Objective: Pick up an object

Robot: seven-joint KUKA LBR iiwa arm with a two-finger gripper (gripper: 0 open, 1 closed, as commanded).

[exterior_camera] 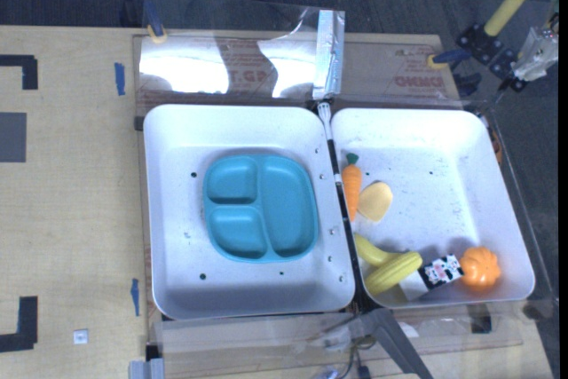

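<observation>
The tan, board-like bench top (71, 191) carries the right-hand shallow white plastic bin (426, 146), a rounded-corner tray with a speckled, scuffed floor. This bin is the reference for every place below.

Touching its left wall is the left-hand shallow white plastic bin (177, 146), of the same shape. On that bin's floor, well to the left of the right-hand bin, lies a smooth teal plastic plate (262, 204), rounded and divided into three compartments. Behind the right-hand bin's far-left corner stands a glossy clear plastic sheet (231, 58) that catches bright glare.

The things to pick lie inside the right-hand bin:
- A curved yellow-green plastic banana (393, 272) is against the near wall, left of centre.
- A shorter yellow curved piece (371, 249) touches that banana on its far-left side.
- A tapered orange plastic carrot with a green top (352, 189) lies along the left wall.
- A round, ribbed orange plastic pumpkin (480, 267) sits in the near-right corner.
- A smooth pale-yellow egg-shaped piece (374, 201) is just right of the carrot.
- A small black-and-white blocky toy (441, 271) sits between the banana and the pumpkin.

A pale metal part of the gripper (540, 53) shows beyond the bin's far-right corner, outside the walls. Whether it is open or closed cannot be told, and nothing is seen in it.
</observation>
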